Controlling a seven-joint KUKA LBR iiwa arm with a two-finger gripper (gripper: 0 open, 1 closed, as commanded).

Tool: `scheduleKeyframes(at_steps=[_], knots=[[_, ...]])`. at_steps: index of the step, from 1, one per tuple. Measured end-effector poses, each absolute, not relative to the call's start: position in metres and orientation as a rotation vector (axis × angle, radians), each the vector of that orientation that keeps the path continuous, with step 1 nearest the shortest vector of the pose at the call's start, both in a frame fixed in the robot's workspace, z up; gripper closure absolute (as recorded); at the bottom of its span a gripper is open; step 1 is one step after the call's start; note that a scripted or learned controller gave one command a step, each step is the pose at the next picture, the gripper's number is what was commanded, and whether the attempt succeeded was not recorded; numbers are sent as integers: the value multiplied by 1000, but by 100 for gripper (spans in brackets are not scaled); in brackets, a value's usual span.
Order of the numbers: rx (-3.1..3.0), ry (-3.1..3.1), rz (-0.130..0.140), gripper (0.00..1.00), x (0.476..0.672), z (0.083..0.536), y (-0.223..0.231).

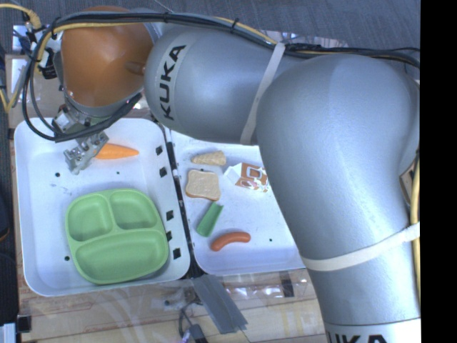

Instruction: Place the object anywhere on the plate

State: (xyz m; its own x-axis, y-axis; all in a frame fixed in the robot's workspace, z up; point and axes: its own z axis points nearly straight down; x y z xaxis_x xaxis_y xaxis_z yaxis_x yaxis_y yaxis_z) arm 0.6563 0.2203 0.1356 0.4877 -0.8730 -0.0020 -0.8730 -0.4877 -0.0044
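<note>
An orange carrot (118,151) lies on the floor of the left bin (36,191), near its back wall. My gripper (81,153) hangs just to the carrot's left, close to its blunt end; I cannot tell whether they touch. The green plate (114,235), divided into three compartments, sits in the front half of the same bin with nothing on it. It lies below and slightly right of the gripper in the view. The grey arm with its orange band (100,56) reaches across from the right and hides the back of both bins.
The right bin (275,252) holds a bread slice (203,184), a small tan piece (208,158), an orange-and-white packet (251,177), a green stick (210,219) and a sausage (230,240). A divider with black clips (173,191) separates the bins.
</note>
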Motion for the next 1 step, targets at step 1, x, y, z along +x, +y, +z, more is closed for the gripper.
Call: scheduleKeyframes(at_steps=[1], knots=[[-2907,1195,8,100,655,91,220]])
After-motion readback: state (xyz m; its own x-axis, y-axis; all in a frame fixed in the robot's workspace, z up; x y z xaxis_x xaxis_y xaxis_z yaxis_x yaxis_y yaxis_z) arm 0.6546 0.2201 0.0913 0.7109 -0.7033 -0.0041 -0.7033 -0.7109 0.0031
